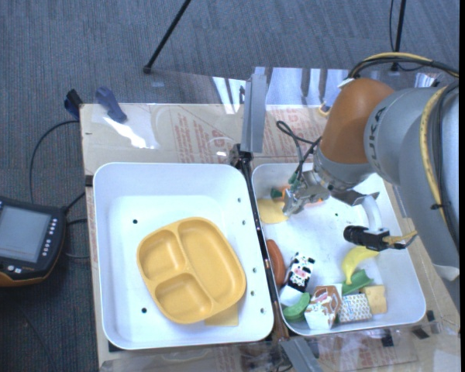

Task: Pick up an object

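My gripper (294, 198) is low in the back left corner of the right bin (407, 281), hanging from the arm's orange band (355, 130). It stands just over a pale yellow flat piece (270, 212) and a small green and orange item (282, 192), and the wrist hides its tips. Farther forward in the same bin lie a red-brown sausage (275, 260), a black-and-white cow-print carton (299, 272), a yellow banana (356, 259), a green piece (297, 308), two small printed cartons (322, 308) (355, 307) and a tan cracker (376, 299).
The left bin (120, 200) holds a yellow divided plate (190, 268). A metal post (253, 118) rises behind the wall between the two bins. A black fitting with a cable (366, 235) juts from the wrist over the right bin. A pendant screen (19, 237) lies on the floor at left.
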You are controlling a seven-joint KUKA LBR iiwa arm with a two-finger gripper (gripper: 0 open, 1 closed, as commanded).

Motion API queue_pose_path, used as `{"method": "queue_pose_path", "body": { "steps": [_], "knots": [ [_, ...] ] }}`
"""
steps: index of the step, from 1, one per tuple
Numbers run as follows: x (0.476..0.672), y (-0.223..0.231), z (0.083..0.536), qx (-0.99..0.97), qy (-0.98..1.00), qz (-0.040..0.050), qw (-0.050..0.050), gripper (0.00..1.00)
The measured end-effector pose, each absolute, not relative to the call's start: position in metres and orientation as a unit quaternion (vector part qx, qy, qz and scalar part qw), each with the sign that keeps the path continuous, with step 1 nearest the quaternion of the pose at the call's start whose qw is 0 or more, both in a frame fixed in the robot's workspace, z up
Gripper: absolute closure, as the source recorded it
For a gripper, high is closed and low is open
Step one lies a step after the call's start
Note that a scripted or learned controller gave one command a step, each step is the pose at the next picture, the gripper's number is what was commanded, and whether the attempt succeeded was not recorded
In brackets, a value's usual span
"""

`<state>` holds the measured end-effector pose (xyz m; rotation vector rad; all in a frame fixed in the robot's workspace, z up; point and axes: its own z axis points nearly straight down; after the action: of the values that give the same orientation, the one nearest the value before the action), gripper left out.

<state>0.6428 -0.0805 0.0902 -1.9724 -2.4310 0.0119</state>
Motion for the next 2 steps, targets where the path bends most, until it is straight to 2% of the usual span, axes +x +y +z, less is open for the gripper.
{"method": "queue_pose_path", "body": {
  "steps": [1, 2],
  "knots": [
    [0.6419, -0.0799, 0.0883, -0.63, -0.776, 0.0043, 0.007, 0.0],
    [0.6407, -0.0803, 0.0932, -0.631, -0.776, 0.006, 0.011, 1.0]
  ]
}}
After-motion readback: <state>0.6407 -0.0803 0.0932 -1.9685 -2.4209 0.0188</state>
